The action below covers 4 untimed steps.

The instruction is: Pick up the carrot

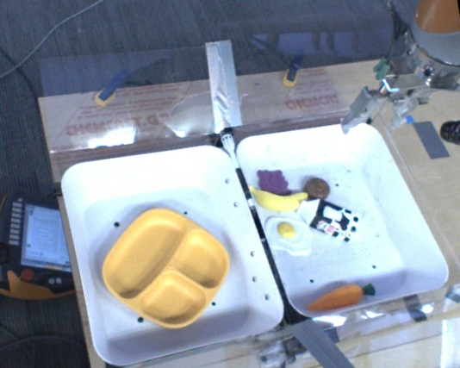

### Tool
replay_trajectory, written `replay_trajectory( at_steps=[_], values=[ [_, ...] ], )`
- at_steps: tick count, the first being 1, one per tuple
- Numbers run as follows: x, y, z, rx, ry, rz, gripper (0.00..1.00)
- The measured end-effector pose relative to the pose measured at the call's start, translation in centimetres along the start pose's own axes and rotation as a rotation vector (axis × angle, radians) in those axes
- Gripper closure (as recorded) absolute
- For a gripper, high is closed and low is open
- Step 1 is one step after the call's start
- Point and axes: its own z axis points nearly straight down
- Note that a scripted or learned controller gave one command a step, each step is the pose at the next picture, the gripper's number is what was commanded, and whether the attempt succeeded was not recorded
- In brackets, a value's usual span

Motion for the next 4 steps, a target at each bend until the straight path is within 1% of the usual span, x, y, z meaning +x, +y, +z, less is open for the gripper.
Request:
replay_trajectory(
  at_steps=[1, 2, 3, 4],
  values=[
    [8.4, -5.3, 16.8, 0.001, 0.001, -0.043, 0.0],
    [14.3, -10.5, 9.8, 0.001, 0.001, -0.072, 0.0],
    [14.9, -14.5, 9.8, 0.003, 0.001, 0.235, 0.0],
    [11.1, -14.6, 9.9, 0.004, -0.001, 0.545, 0.0]
  ],
)
